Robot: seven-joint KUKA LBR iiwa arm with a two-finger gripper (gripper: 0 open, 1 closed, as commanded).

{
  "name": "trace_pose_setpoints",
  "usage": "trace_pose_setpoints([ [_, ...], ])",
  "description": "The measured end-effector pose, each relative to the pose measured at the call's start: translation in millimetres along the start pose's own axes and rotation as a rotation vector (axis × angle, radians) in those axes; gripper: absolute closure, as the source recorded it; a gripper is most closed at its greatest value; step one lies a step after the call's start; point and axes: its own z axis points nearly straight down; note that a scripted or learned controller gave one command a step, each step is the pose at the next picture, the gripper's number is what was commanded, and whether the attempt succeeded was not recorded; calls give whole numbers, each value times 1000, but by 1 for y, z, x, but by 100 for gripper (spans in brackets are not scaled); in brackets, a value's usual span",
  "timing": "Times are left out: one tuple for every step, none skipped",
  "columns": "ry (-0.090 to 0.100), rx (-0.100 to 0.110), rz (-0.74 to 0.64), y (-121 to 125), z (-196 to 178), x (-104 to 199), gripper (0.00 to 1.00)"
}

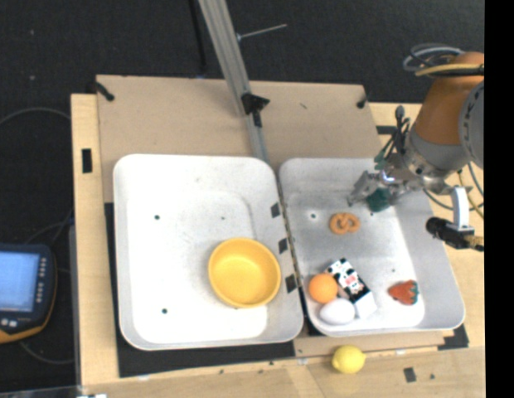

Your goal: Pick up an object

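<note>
The arm's gripper (375, 191) hangs over the far part of the right bin (427, 301), its dark tip just above the white floor. From where I stand I can't tell whether it grips anything. The nearest thing to it is a small orange pretzel (344, 222), lying alone a little nearer to me. Down in the front corner sit an orange ball (322, 288), a white egg (337, 312) and a black-and-white cow-patterned block (348, 279), all touching, with a red strawberry (404, 292) apart to the right.

I'd go for the pretzel: it lies clear of its neighbours, so a straight descent centred on it should work best.

The left bin (157, 189) holds a yellow bowl (244, 271). No readable writing anywhere.
</note>
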Motion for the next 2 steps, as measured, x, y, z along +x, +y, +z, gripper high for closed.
trace_pose_setpoints([
  [-3, -9, 3, 2, 29, -3, 0],
  [-3, -8, 2, 1, 21, -4, 100],
])
